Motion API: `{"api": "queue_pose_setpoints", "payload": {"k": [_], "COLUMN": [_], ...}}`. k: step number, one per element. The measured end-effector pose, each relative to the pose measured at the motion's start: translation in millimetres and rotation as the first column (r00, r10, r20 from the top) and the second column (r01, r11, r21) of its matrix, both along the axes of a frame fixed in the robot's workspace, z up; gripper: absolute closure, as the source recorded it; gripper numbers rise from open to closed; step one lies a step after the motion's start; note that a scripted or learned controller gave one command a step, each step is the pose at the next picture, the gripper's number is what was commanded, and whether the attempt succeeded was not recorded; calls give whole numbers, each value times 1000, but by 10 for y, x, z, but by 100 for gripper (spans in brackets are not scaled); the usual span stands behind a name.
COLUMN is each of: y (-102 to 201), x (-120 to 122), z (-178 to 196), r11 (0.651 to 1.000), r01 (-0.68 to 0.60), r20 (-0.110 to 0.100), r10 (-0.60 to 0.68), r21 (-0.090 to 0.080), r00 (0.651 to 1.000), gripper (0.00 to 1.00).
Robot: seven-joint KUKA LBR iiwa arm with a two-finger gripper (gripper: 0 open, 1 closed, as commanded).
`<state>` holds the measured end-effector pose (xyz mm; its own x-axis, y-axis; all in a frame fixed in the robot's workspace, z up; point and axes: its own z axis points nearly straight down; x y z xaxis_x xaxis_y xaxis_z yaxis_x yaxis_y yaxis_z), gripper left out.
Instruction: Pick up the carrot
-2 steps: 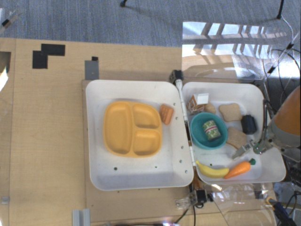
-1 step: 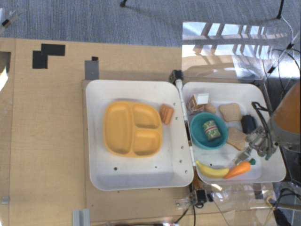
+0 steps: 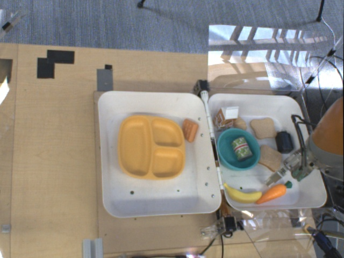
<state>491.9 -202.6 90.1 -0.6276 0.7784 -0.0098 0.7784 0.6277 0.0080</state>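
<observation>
Carrot [image 3: 272, 193] is lying on the floor of the right bin [image 3: 317, 198], near that bin's front edge, its orange body pointing down toward the banana [image 3: 242, 193] and its green top end turned up toward the gripper [image 3: 284, 172]. Nothing is lifting it: it is resting flat, just beside the banana's tip, so the pick is not yet done. The gripper is hanging just above and behind the carrot's green end, close to it but, as far as this slanted view lets me judge, not around it; the metal fingers [image 3: 278, 174] are reaching toward the tan slab [image 3: 270, 157] rather than closing on the carrot, and I cannot tell whether they are spread or pressed together, since they are reading as one pale blur. My judgement is that the approach is mostly made and the grasp and the lift are both left to do, and that the gripper is needing to come a little nearer the front edge to straddle the carrot's body. Farther back from the carrot, the teal bowl [image 3: 238, 149] is holding a small green can [image 3: 242, 148], and a dark rounded object [image 3: 284, 142] is sitting beside the gripper's cable. Beyond those, a slice of toast [image 3: 263, 127] and a small carton [image 3: 223, 118] are lying by the far wall. Well away from the carrot, in the left bin [image 3: 113, 198], a yellow divided plate [image 3: 151, 146] is resting with an orange-brown piece [image 3: 190, 129] at its side, and both bins are sitting on the wooden surface [image 3: 48, 160].
</observation>
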Motion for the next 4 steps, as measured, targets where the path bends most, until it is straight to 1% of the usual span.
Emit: {"api": "queue_pose_setpoints", "payload": {"k": [1,2,3,4], "y": [195,207,209,13], "x": [-4,28,26,2], "z": [7,134,130,-5], "r11": [963,963,963,996], "r01": [-271,-269,-269,92], "r20": [-1,7,6,2], "r10": [271,269,269,-92], "r21": [-10,-11,-11,2], "r00": [963,963,963,996], "gripper": [0,100,0,0]}}
